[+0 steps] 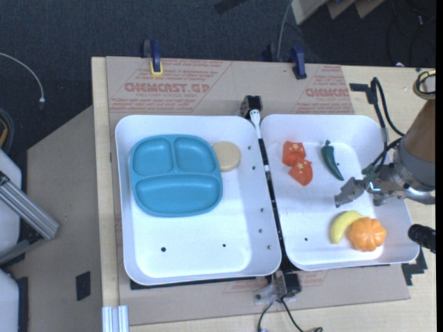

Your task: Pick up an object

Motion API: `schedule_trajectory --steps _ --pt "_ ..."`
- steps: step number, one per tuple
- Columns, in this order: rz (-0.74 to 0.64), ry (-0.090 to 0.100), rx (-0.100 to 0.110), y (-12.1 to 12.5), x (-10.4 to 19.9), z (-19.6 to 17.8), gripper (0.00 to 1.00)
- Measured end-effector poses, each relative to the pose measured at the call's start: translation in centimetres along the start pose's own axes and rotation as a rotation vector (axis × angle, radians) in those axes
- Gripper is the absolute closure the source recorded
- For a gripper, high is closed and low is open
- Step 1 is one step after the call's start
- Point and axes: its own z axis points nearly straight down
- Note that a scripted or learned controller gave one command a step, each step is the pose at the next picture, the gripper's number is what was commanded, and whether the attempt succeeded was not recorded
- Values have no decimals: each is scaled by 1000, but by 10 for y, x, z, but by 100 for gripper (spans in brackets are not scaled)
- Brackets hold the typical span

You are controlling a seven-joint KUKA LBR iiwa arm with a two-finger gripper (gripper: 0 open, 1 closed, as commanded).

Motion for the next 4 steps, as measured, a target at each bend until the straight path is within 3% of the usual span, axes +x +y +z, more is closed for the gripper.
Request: schedule_trajectory --steps 1,2,3,4 --pt "-3 -3 -11 3 0 -5 0" --pt "-4 0 -5 5 6 39 0" --pt "-5 -8 -26 9 5 87 0" --pt "-4 -9 -26 9 5 76 100"
